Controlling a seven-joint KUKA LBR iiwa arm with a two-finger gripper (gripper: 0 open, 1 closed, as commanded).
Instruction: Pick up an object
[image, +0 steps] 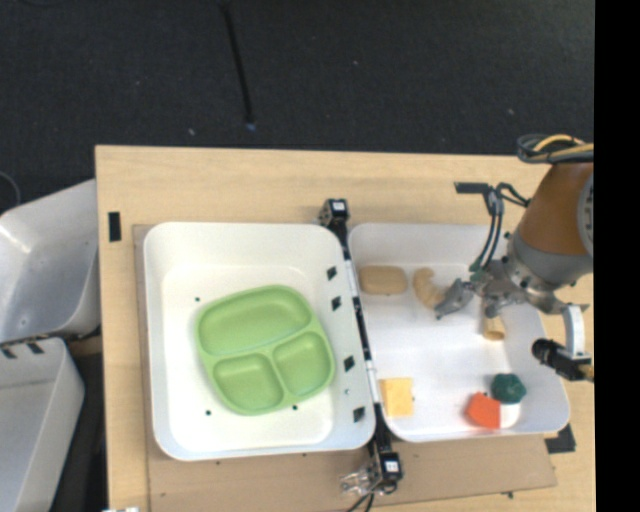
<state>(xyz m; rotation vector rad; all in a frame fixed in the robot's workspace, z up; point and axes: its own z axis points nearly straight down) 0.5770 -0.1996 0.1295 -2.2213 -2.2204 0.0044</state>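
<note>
Tan food pieces (383, 279) lie toward twelve o'clock in the right bin (440, 425), loose and separate, so each can be taken alone. The gripper (472, 300) hangs among them with fingers spread, pinching nothing. At nine o'clock, the left bin (160, 420) carries a green divided plate (264, 348).
</note>
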